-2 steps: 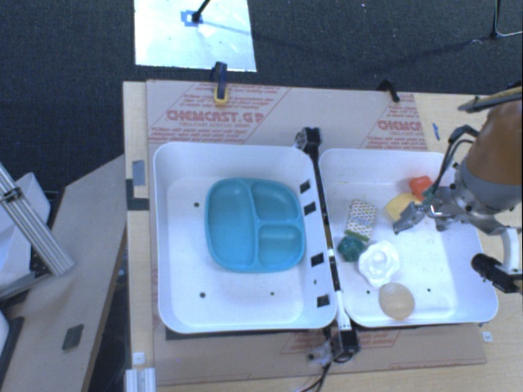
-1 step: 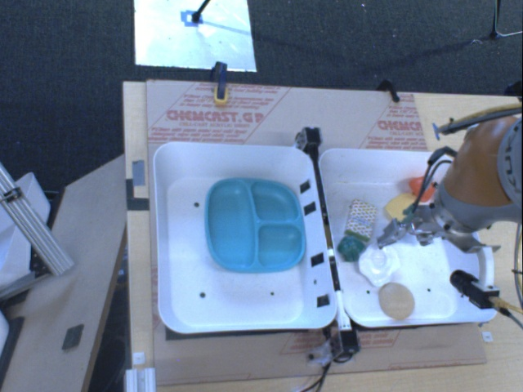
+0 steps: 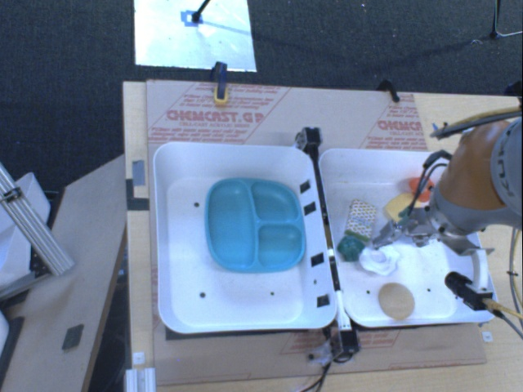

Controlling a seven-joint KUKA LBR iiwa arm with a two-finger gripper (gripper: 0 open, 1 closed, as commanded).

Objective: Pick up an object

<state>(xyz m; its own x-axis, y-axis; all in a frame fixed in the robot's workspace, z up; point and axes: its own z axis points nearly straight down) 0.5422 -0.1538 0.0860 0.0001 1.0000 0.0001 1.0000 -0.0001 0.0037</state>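
Fingers (image 3: 386,237) low in right bin (image 3: 372,163), above white crumpled object (image 3: 378,260)

Plainly a robotics lab or test cell, not a home or shop; a purpose-built rig on a plywood tabletop (image 3: 139,219); two shallow white bins, the left bin (image 3: 176,178) and the right bin (image 3: 343,170), set side by side on a protective sheet (image 3: 245,109) printed with a maker's name in red; clamps (image 3: 220,84) pinning that sheet at the far edge; black brackets (image 3: 310,188) along the seam between the bins; an industrial arm (image 3: 482,182), grey with an orange band, reaching in from the right; loose cables (image 3: 478,125) beside it; extruded aluminium framing (image 3: 33,227) at the left; dark carpet floor (image 3: 65,55) behind.
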